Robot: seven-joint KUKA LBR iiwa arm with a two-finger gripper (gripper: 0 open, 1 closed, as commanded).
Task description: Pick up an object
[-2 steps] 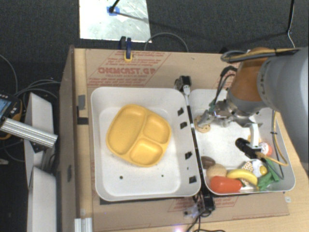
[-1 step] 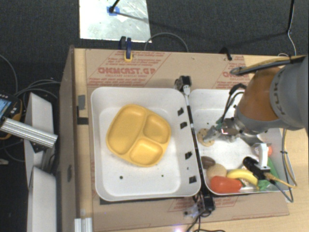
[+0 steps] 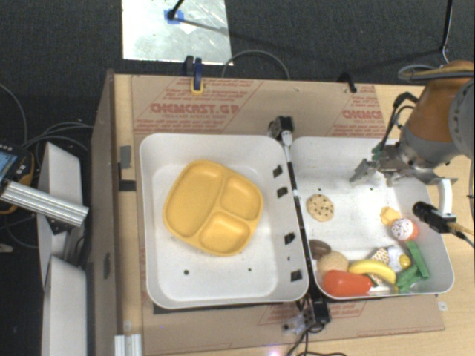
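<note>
My gripper (image 3: pixel 377 170) hovers over the far part of the right bin (image 3: pixel 349 225), its fingers spread open with nothing between them. A chocolate-chip cookie (image 3: pixel 320 207) lies alone on the bin floor, to the lower left of the gripper. Along the bin's near edge sit a red tomato-like piece (image 3: pixel 346 282), a banana (image 3: pixel 372 271), a tan round piece (image 3: pixel 333 261) and a brown piece (image 3: pixel 319 247). At the right side lie a yellow-orange piece (image 3: pixel 390 215), a white and red ball (image 3: pixel 403 229) and green pieces (image 3: pixel 413 265).
The left bin (image 3: pixel 159 162) holds a yellow divided plate (image 3: pixel 214 207). A black divider with clips (image 3: pixel 293 199) runs between the two bins. Bare floor lies around the cookie, beneath the gripper.
</note>
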